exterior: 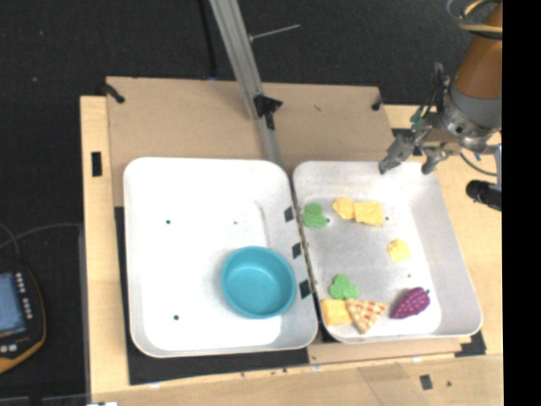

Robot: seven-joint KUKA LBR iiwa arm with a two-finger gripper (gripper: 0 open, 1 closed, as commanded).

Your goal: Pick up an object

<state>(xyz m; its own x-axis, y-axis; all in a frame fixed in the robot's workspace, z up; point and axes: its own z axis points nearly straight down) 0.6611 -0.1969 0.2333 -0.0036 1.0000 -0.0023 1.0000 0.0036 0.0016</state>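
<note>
Tool (411, 159) well apart from purple grapes (410, 302)

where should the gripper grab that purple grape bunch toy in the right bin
Take the flat purple plastic grape bunch across its narrower width, coming straight down. It lies flat near the right white bin's front right corner, free on most sides; only the pizza-slice toy sits near its left. The gripper hangs open, far off.
</note>
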